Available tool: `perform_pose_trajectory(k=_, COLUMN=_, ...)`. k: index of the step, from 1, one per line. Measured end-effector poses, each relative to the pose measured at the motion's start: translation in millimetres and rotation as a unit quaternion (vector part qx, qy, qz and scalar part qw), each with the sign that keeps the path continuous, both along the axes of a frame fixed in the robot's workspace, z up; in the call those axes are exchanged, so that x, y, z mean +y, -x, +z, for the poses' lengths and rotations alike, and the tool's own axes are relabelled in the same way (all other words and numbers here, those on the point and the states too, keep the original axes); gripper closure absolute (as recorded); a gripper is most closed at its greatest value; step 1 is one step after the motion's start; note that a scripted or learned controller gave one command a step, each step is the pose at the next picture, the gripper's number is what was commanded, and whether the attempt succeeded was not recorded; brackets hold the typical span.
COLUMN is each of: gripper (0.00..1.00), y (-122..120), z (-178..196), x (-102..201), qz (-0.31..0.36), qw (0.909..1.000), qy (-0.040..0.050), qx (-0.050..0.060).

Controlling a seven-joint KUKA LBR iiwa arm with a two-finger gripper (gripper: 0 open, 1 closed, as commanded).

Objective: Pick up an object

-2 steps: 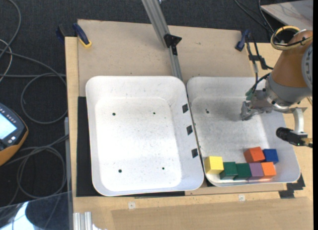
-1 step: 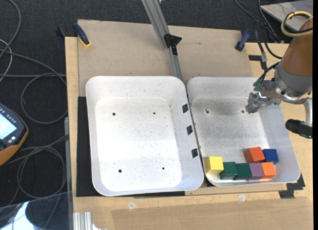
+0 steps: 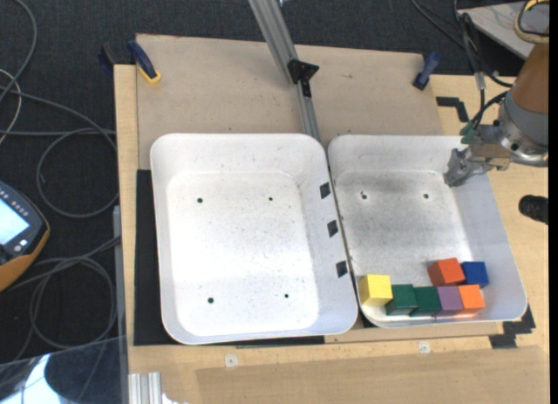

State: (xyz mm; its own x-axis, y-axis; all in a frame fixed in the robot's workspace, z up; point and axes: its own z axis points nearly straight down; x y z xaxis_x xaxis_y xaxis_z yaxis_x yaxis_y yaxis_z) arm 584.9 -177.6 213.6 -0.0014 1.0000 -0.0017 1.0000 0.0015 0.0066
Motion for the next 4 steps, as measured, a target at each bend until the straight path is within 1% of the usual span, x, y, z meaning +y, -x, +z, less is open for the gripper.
perform_pose_trajectory(k=1, gripper=1.00, y=-1, z=65, x=3, qz=0.001, qw=1.0000, qy=0.0004, qx=-0.001)
perform_pose_trajectory(k=2, gripper=1.00, y=-13, z=52, x=63, qz=0.002, qw=1.0000, qy=-0.0022, qx=0.004)
perform_pose_trajectory(k=3, gripper=1.00, y=-26, z=39, x=113, qz=0.002, qw=1.0000, qy=-0.0021, qx=0.004)
perform_pose_trajectory(k=4, gripper=1.00, y=-47, z=36, x=164, qz=0.003, qw=1.0000, qy=-0.0019, qx=0.002)
